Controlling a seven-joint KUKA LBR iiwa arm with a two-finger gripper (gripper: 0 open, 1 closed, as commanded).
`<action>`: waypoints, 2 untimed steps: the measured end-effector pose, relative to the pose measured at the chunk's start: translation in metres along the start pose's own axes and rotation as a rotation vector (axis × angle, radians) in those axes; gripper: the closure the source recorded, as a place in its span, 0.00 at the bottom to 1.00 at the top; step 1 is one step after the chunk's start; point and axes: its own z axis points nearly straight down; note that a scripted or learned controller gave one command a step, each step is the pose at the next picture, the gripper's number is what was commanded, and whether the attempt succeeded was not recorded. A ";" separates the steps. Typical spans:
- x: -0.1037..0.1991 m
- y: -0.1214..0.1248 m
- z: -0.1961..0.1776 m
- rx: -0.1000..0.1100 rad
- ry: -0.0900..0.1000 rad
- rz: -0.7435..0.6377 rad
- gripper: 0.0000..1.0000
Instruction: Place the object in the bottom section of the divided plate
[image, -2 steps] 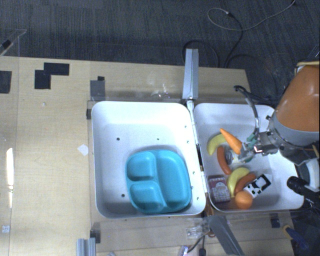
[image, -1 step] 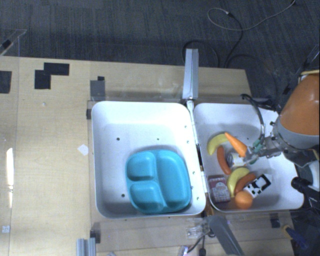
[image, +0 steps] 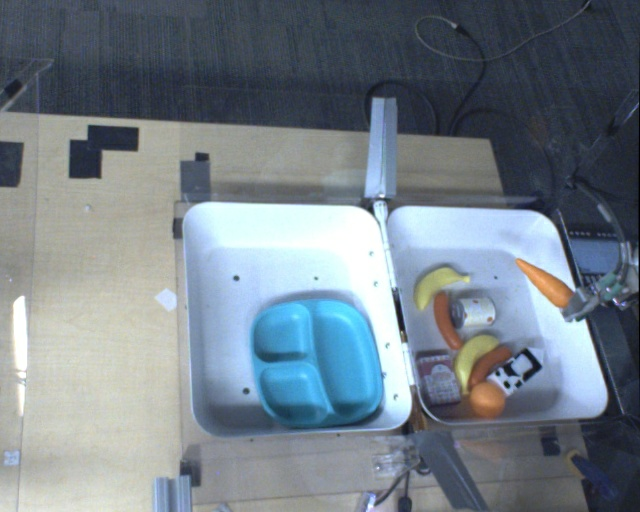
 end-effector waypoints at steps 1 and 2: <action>0.000 0.000 0.000 0.000 0.000 0.000 0.00; -0.001 0.002 -0.011 -0.005 -0.004 -0.004 1.00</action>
